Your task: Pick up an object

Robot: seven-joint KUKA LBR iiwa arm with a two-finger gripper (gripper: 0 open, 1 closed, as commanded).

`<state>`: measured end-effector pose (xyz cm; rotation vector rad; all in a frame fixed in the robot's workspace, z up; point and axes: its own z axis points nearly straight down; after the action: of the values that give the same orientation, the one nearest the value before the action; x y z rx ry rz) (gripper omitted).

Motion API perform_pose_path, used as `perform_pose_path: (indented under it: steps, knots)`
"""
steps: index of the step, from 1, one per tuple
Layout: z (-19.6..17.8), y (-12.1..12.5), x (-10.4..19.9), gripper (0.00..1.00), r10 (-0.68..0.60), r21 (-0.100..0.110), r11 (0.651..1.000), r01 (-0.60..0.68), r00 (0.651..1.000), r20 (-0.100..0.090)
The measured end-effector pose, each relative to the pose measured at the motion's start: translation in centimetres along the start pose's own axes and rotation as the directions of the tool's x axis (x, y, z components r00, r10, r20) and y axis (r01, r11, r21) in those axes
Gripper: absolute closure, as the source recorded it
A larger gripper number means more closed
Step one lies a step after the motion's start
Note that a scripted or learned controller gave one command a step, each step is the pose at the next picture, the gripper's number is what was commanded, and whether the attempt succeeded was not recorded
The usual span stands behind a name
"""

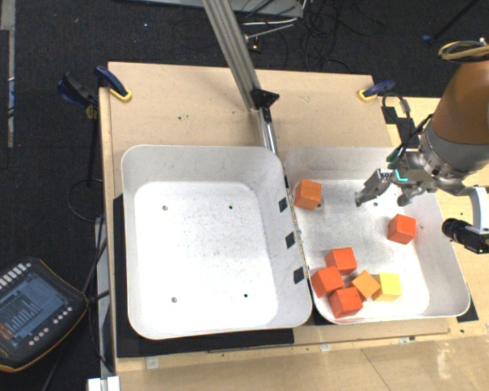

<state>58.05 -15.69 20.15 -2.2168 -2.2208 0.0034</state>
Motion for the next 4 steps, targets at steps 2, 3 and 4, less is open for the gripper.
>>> perform_pose_path:
  steps: [2,3,4]
  knots:
    - [4.2,-0.5,-0.3,0.00,0.003,0.000,1.000,-0.003,1.000,0.001]
    - [8.8,-0.7,0.4,0.00,0.002,0.000,1.000,-0.002,1.000,0.000]
    - [10.7,-0.7,0.4,0.00,0.002,-0.002,1.000,-0.002,1.000,0.001]
